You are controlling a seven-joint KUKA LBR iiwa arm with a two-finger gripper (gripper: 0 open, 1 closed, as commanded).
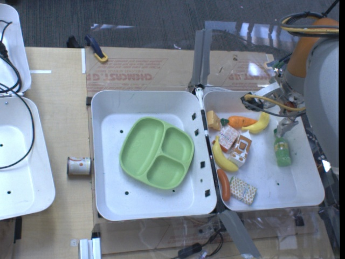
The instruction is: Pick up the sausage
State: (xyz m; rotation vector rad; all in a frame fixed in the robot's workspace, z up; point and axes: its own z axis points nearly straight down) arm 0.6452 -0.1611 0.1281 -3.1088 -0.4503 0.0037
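The sausage point(223, 184) is a short red-orange link lying lengthwise against the left wall of the right bin point(302, 196), near its front corner, beside a patterned packet point(243, 190). The grey arm with its orange band point(304, 47) comes in from the upper right. Its gripper point(284, 126) hangs over the bin's right half, just above a green bottle point(282, 151) and well away from the sausage, up and to its right. Nothing shows in the gripper.
The right bin also holds a carrot point(241, 121), two bananas point(259, 124) point(223, 157), snack packets point(235, 143) and a yellowish lump point(213, 120). The left bin point(108, 161) holds a green divided plate point(157, 152). A small can point(79, 166) lies on the bench to the left.
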